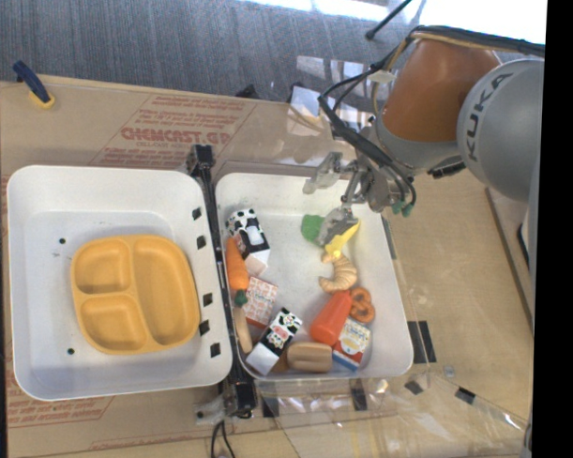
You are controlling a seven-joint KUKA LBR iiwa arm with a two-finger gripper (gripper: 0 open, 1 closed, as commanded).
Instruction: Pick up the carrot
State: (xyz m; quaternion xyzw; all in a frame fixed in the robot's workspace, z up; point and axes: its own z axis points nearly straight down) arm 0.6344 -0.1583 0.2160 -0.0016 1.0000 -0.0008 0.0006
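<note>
The carrot is a small orange piece with a green end, lying along the left wall of the right bin, just below a cow-print milk carton. My gripper hangs over the bin's upper middle, above a yellow toy and a green toy, well to the right of the carrot. Its fingers are spread apart and hold nothing.
The right bin also holds a croissant, a pretzel, an orange bottle, a second cow-print carton, a bread piece and small cartons. The left bin holds a yellow divided plate.
</note>
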